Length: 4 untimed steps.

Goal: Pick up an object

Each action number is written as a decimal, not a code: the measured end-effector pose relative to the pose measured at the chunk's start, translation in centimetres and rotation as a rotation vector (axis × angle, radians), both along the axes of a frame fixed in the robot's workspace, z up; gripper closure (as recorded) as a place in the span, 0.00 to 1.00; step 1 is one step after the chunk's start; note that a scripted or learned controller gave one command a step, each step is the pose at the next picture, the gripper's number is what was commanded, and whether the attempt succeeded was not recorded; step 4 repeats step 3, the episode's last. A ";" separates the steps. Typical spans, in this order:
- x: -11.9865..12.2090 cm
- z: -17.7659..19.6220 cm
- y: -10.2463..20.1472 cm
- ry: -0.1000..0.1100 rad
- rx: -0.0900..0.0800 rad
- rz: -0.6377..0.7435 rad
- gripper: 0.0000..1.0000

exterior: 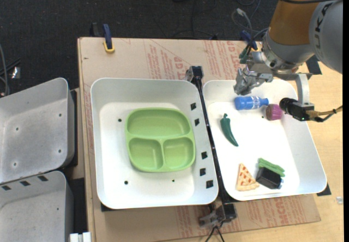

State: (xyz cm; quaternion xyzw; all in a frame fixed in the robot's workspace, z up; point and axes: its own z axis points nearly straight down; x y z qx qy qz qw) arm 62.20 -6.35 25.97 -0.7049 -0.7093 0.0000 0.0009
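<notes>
Camera view: gripper [246, 87] hangs over the far end of the right bin [311, 143], just above the blue bottle [251, 103]; finger state we cannot tell; we judge centring across the bottle's width before descending best.

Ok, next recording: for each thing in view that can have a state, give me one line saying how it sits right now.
Gripper: low over the right bin's far end, just above the blue bottle.
Blue bottle: lying on its side, right bin.
Purple object: resting beside the bottle's cap end.
Green pepper: lying flat, mid right bin.
Pizza slice: flat, near end.
Black and green object: resting beside the pizza slice.
Green divided plate: upright in the left bin.
</notes>
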 end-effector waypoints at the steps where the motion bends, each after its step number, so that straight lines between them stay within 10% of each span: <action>1: -3.0 0.3 4.8 0.000 0.001 0.001 1.00; 3: -9.1 -1.1 15.2 0.002 0.001 0.002 1.00; 4: -9.1 -1.1 15.2 0.002 0.001 0.002 1.00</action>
